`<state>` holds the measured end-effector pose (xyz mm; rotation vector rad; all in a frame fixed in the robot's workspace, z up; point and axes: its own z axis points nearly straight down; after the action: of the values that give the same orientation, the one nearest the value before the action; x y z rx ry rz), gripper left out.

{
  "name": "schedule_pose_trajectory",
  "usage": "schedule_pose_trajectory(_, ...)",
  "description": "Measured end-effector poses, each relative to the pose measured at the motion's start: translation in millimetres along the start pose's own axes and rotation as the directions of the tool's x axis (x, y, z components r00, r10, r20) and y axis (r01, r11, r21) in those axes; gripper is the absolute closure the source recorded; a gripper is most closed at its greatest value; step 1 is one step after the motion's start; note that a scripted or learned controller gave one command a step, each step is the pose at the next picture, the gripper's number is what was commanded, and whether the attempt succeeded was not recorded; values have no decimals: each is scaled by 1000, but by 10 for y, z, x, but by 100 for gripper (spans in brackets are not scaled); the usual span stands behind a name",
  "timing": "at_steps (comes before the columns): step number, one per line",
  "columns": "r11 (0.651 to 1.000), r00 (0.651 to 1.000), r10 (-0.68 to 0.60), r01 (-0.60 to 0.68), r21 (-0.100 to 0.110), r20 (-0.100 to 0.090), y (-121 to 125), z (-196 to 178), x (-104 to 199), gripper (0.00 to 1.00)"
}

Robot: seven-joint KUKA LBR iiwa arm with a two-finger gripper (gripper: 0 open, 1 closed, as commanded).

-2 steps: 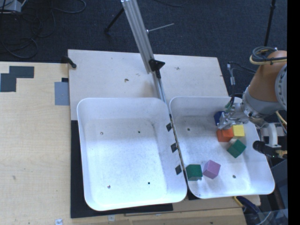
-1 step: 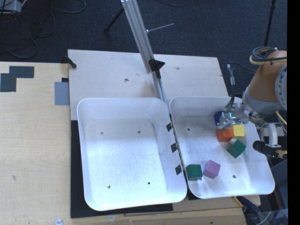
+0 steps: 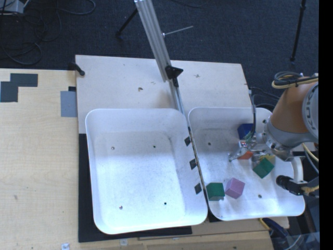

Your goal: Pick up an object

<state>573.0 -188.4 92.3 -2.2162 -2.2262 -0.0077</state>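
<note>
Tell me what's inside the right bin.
The right bin holds a green block, pink block, tilted green block and blue block. The gripper and arm cover anything beneath them.

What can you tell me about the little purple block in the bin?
The purple block is a small cube, pale purple to pink, with a matte look like foam or painted wood. It sits tilted, one corner turned toward the camera, on the floor of the right bin, near its front edge. Just to its left in the view is a dark green block, very close or touching; I cannot tell which. The gripper is farther back in the bin, not touching it.
</note>
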Motion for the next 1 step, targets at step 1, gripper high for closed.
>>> schedule_pose_trajectory(1,1000,1000,-5,5,8,-16,482,15,-109,0)
